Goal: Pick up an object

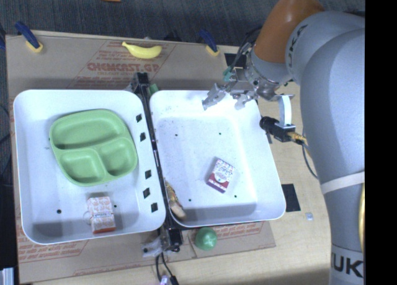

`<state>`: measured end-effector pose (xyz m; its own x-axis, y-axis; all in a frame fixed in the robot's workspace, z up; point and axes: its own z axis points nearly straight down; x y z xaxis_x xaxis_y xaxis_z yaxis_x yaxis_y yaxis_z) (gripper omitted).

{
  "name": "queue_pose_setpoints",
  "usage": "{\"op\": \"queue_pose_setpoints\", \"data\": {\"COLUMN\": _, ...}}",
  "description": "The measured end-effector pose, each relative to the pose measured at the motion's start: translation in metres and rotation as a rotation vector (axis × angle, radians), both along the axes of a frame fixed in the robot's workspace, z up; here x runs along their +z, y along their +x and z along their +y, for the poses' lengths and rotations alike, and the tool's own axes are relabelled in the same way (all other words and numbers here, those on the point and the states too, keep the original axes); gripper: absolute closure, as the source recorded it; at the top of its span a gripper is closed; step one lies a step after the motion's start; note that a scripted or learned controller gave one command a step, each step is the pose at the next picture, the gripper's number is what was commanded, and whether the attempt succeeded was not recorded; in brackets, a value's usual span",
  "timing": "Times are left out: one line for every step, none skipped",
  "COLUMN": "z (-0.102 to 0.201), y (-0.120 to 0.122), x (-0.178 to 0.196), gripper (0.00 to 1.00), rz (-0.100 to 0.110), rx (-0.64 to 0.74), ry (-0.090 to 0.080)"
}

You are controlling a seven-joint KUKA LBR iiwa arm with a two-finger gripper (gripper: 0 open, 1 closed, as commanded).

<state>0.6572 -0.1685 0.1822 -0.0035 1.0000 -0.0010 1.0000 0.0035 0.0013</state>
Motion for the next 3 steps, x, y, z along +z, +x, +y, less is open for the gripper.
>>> {"op": "queue_pose_setpoints", "data": {"z": -0.043, "y": -0.01, "x": -0.087, "gripper": 0.0, "rz": 0.008, "rx": 0.0, "ry": 0.002}}
{"op": "queue_pose_setpoints", "data": {"z": -0.043, "y": -0.11, "x": -0.02, "gripper": 0.0, "rz": 0.002, "rx": 0.002, "ry": 0.001}}
{"op": "queue_pose_setpoints", "data": {"z": -0.042, "y": -0.052, "x": -0.015, "gripper": 0.0, "rz": 0.002, "rx": 0.001, "ry": 0.002}}
